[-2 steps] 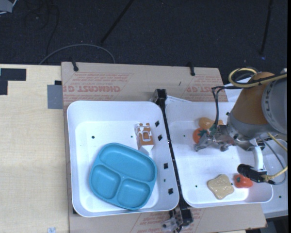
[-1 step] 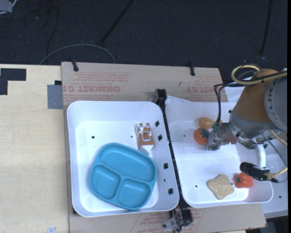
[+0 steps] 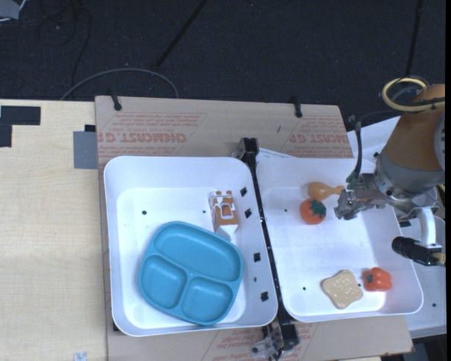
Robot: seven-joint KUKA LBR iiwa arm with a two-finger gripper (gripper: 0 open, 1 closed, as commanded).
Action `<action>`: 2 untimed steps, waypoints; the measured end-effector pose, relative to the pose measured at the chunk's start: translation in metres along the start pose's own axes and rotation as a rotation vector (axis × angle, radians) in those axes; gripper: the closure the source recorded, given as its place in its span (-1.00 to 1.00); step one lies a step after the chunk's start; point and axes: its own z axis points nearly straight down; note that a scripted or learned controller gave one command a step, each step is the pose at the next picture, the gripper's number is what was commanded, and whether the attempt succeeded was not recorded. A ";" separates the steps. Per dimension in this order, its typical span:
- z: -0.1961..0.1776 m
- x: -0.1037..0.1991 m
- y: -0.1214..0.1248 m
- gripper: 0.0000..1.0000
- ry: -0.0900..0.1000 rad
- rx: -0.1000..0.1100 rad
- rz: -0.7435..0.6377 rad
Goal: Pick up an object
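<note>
**Reaching into the right bin — gripper being hung beside the tomato**

Being carried in from the right, the gripper [image 3: 346, 205] is being held low over the right bin [image 3: 327, 310], just beside a round red tomato-like toy [image 3: 313, 211] and near an orange-tan piece [image 3: 325, 190] lying behind it. Nothing is being seen between the fingers, and whether they are spread or closed cannot be told — they are too small and dark against the wrist.

That spot is probably being chosen because the two toys are lying together at the bin's far side, giving the nearest targets for the arm's reach. Two other candidates are being left well apart at the near edge: a tan cracker-like square [image 3: 341, 289] and, just beside it, a small red toy with a green top [image 3: 376, 279].

The left bin [image 3: 124, 179] is being occupied by a blue divided plate [image 3: 189, 272] lying flat, with a small orange-and-white toy [image 3: 225, 209] near its far rim by the divider. These are being left out of the arm's present line.

Judged from this, the pick is not yet made; the approach is being finished.
</note>
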 end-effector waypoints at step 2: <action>-0.059 0.054 -0.003 1.00 0.004 0.004 -0.011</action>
